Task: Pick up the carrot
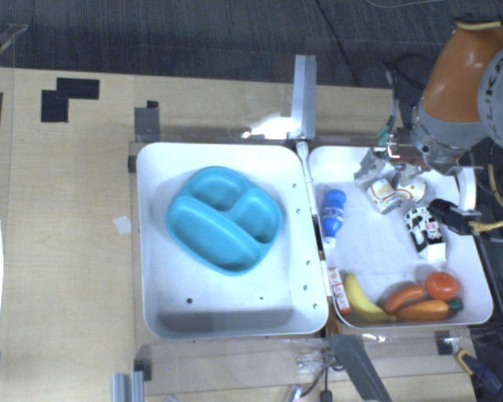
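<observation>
The carrot (423, 310), orange with a green end, lies along the near edge of the right bin (478, 262) at its near right corner. It touches a red-orange piece (402, 296) and sits just below a tomato (442, 286). My gripper (397, 191) hangs over the far half of the same bin, well away from the carrot. It is open, with nothing between its fingers.
A banana (360, 300) lies left of the carrot, and a blue bottle (331, 211) lies by the bin's left wall. A small black and white object (424, 225) sits near the gripper. The left bin (163, 308) holds a blue divided plate (225, 218).
</observation>
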Controlling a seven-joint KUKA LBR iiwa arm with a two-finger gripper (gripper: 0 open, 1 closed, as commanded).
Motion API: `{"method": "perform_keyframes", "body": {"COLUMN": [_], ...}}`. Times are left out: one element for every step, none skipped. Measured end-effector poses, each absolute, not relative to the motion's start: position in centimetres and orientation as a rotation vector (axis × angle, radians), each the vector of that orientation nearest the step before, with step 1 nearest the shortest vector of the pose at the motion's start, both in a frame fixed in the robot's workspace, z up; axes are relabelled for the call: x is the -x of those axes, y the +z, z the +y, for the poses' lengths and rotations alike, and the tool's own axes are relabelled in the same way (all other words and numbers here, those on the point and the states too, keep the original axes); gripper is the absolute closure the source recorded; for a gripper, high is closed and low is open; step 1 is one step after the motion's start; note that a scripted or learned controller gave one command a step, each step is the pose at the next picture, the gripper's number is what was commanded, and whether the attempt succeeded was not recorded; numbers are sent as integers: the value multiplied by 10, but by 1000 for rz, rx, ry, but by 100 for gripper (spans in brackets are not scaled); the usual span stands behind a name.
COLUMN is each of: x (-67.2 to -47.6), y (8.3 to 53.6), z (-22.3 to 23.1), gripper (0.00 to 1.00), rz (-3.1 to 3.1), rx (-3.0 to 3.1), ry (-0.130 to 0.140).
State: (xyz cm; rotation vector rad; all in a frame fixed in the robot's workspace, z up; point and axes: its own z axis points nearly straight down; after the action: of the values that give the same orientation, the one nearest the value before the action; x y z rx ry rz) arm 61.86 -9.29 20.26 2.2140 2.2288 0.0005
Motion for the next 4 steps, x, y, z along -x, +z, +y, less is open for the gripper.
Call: {"method": "perform_keyframes", "body": {"x": [-499, -491, -491, -495], "y": [207, 89, 89, 99], "z": [-112, -150, -150, -150], "gripper": [0, 0, 0, 100], "rz": [2343, 2399, 2398, 2397], "rx": [-2090, -2011, -2012, -2005], "ry": [2, 10, 10, 15]}}
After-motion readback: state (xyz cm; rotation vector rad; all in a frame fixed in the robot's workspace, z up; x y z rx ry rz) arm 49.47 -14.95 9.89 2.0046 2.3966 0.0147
